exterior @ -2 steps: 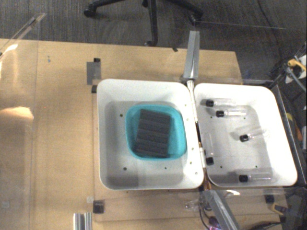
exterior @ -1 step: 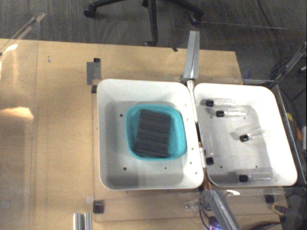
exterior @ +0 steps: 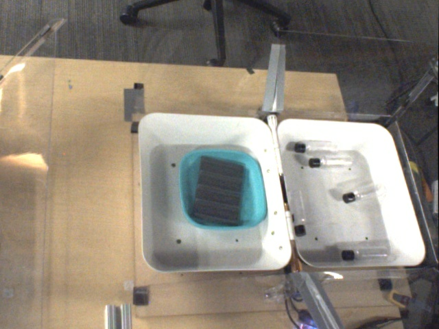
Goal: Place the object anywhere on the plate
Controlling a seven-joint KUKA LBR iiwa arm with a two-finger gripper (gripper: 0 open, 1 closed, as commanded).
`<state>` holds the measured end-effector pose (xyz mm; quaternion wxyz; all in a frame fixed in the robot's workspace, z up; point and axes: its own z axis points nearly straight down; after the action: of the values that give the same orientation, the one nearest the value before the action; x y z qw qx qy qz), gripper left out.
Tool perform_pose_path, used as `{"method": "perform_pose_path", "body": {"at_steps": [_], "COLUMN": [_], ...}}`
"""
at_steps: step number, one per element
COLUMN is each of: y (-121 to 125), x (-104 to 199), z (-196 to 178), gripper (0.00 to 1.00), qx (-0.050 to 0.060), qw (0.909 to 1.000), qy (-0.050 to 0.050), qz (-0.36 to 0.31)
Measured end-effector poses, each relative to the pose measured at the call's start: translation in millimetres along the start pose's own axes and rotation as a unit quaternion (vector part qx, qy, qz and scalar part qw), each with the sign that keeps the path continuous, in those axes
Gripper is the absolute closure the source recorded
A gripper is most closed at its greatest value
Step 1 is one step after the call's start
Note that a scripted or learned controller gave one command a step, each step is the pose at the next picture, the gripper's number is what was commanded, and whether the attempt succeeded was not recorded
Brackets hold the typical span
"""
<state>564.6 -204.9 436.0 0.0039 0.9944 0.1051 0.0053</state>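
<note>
Two white bins sit side by side on the wooden bench (exterior: pixel 68 218). Left bin (exterior: pixel 154 245): a teal square plate (exterior: pixel 257 190) near its middle, with a dark grey ribbed block (exterior: pixel 219 190) lying flat on it, slightly tilted, well within the rim. Right bin (exterior: pixel 405 232): four clear tubes with black caps, scattered apart, one (exterior: pixel 360 194) near the centre, one (exterior: pixel 363 254) along the near wall. Jaw state: cannot tell. An office chair base (exterior: pixel 212 5) stands on the carpet beyond the bench.
</note>
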Motion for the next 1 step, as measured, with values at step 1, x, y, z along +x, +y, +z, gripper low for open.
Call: {"method": "perform_pose_path", "body": {"at_steps": [1], "y": [-14.6], "x": [-74.6], "z": [-1.7], "gripper": [0.0], "qx": [0.0], "qw": [1.0], "qy": [0.001], "qz": [0.002]}}
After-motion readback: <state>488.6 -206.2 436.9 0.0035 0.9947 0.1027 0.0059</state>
